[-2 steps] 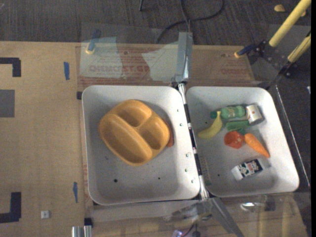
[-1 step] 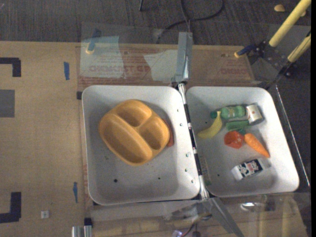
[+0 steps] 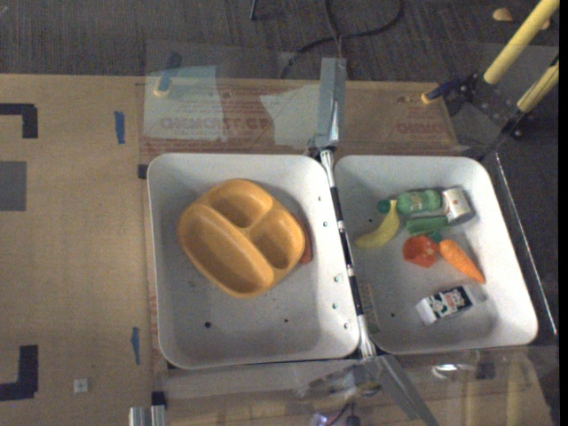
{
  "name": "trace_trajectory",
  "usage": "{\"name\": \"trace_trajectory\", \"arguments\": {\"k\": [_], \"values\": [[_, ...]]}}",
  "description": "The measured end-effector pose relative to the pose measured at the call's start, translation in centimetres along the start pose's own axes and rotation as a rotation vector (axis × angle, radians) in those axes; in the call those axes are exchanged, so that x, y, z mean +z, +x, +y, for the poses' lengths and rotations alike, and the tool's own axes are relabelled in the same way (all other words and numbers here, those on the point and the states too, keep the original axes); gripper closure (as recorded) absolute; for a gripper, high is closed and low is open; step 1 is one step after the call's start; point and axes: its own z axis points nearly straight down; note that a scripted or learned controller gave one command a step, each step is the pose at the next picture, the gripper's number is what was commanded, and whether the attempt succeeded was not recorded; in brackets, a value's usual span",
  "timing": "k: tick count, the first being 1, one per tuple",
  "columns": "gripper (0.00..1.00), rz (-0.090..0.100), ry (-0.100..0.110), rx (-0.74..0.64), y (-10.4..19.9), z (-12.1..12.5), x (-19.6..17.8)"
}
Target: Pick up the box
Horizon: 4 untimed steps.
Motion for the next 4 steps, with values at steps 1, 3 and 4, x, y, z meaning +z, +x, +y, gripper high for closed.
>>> {"name": "trace_trajectory", "arguments": {"k": [1, 3, 4], "values": [[0.0, 0.0, 0.0, 0.0, 0.0, 0.0, 0.0], [0.0, 0.003, 0.002, 0.012, 6.2, 1.5, 25.7], [0.0, 0.003, 0.001, -0.07, 7.5, 2.4, 30.8]]}}
